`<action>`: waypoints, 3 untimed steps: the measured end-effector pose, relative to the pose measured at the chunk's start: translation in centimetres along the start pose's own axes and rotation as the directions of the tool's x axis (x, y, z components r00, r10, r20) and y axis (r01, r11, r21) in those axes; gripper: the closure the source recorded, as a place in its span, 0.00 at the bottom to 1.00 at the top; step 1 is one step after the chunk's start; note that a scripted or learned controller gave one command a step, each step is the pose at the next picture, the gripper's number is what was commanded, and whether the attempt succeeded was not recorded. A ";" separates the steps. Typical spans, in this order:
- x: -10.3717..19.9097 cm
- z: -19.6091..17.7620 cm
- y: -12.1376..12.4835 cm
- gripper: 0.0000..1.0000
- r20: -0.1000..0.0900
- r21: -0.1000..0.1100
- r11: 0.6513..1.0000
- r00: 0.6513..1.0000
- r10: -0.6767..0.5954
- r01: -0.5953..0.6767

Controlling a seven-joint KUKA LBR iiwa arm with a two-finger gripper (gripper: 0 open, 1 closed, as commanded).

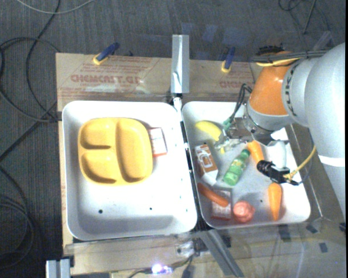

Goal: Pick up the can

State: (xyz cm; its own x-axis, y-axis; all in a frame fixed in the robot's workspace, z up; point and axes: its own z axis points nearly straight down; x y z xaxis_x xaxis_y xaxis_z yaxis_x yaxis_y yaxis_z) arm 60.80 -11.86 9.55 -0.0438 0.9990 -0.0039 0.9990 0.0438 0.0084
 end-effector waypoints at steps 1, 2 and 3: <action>2.7 -8.5 2.3 1.00 -0.003 0.015 0.999 1.000 0.030 -0.030; 8.7 -12.5 0.2 1.00 -0.004 0.016 1.000 1.000 0.006 -0.006; 17.1 -15.6 -0.3 1.00 -0.005 0.014 0.986 0.986 -0.169 0.169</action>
